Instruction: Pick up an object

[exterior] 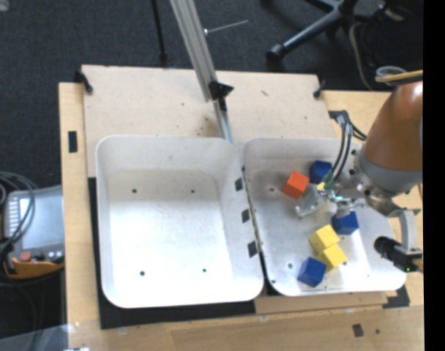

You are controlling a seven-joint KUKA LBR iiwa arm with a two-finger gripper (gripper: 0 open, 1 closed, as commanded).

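I have the pincer [310, 208] low in the right bin [275, 276], and I can't tell from this slanted view whether it is apart or together; nothing shows clamped in it.

Starting nearest the camera: a blue cube [311, 271] lies toward the front rim, well below the pincer. Just behind it two yellow blocks [328, 246] sit touching each other, tilted, nearer the pincer and a little to its right. A second blue cube [346, 222] sits just right of the pincer, partly under the wrist. The orange cube [296, 184] is just above and left of the pincer tip, close enough that I judge it the likeliest target. Farthest back, a third blue cube [320, 171] sits behind the pincer, near the cables. The left bin [105, 167] lies well apart to the left.

These look like small rigid blocks, light, with flat smooth faces, so I'd expect no give and some risk of slipping or squirting sideways if pinched on a corner. I'd take the orange cube across two opposite flat faces, squared up, low on its sides. The yellow pair would be awkward, being pressed together.
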